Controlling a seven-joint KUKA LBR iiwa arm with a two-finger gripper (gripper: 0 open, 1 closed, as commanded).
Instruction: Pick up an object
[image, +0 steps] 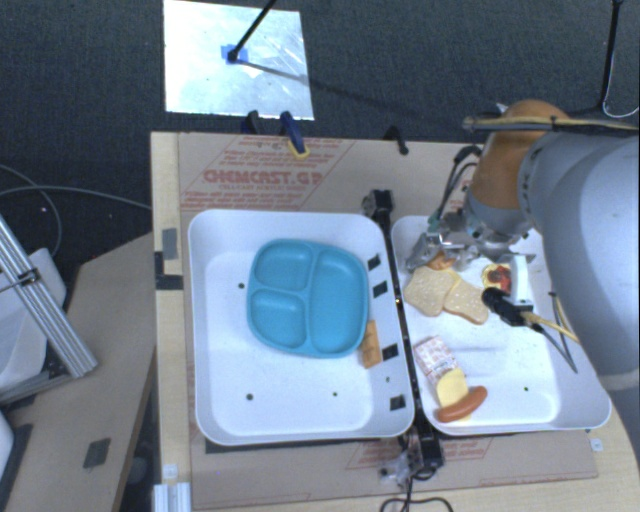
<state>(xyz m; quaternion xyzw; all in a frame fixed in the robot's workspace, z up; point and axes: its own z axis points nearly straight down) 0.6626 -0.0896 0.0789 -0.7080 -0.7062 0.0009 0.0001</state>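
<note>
Noted dark grey carpet (80, 80) across top and left of frame. Logged shiny silver sheet (235, 60) lying on it at upper centre, bright with glare. Found pale wood bench (110, 330) at lower left, topped by brown cardboard (260, 165) with red print. Spotted blue clamp (293, 135) at cardboard's top edge, aluminium rail (40, 310) at left edge, thin cables (100, 197) over carpet at left.

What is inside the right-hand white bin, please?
In the right bin lie two toast slices, a sausage, a yellow piece and a speckled pink packet. The claw hangs above the toast; the arm covers the bin's far right part.
</note>
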